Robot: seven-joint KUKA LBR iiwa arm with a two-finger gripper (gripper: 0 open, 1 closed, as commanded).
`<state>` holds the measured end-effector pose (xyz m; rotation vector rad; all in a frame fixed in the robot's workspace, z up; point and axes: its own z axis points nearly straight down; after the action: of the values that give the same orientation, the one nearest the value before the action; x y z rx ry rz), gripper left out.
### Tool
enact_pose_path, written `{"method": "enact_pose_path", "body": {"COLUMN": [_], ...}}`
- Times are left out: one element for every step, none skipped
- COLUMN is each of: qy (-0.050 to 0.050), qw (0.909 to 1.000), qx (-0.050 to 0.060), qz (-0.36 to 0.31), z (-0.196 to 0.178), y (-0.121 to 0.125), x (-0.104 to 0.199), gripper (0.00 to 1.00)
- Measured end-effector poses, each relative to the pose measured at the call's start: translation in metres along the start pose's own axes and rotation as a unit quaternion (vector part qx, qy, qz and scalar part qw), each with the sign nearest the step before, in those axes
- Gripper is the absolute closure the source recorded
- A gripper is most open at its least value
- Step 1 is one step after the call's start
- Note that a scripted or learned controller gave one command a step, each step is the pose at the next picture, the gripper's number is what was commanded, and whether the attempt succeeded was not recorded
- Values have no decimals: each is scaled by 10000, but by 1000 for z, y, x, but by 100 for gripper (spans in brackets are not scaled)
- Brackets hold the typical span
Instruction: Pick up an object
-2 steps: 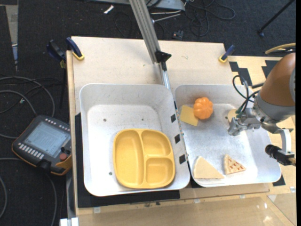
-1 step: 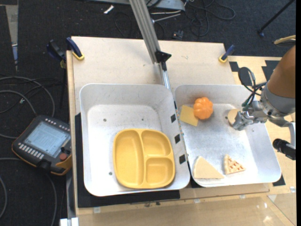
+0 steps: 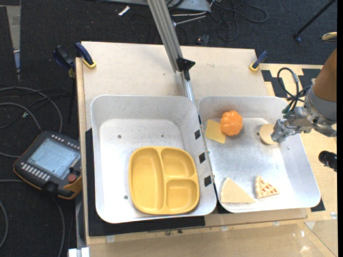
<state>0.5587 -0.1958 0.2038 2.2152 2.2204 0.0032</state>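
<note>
Two shallow white bins are set side by side on the bench, so that items can be kept in one and carried to the other. In the left bin [image 3: 107,122] a yellow compartment tray [image 3: 163,180] is seen lying flat toward the near edge, its three wells facing up; nothing is seen in the wells.

The right bin [image 3: 297,181] holds the loose pieces, which are spread well apart, presumably so that each can be approached singly. A pale yellow cheese-like slab [image 3: 215,132] lies near the divider, with an orange pumpkin-shaped piece [image 3: 231,123] just beside it and overlapping its upper right corner. At the near edge a cream wedge [image 3: 236,191] and a small waffle-patterned triangle [image 3: 265,188] lie close together, apparently apart by a narrow gap.

Further right, a small cream disc [image 3: 265,134] lies near the far wall of the right bin. It is judged to be the object now being attempted: it is round, pale, low and flat, with a slightly darker rim on its underside. Such a low profile would be expected to offer little height for the fingers to close on.

The gripper [image 3: 280,130] is lowered into the bin from the right and is placed against the disc's right edge. Whether the jaws are spread or closed cannot be told, since they are seen end-on and merge with the disc; no hold on the disc can be confirmed. The lift is therefore judged not yet made.
</note>
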Motion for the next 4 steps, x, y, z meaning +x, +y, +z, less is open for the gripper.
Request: {"method": "enact_pose_path", "body": {"qy": [23, 19, 21, 23], "qw": [10000, 10000, 10000, 10000], "qx": [21, 20, 19, 18], "qz": [-34, -29, -30, -33], "z": [-4, -3, -16, -23], "y": [6, 16, 11, 20], "x": [64, 112, 162, 224], "gripper": [100, 100, 100, 100]}}
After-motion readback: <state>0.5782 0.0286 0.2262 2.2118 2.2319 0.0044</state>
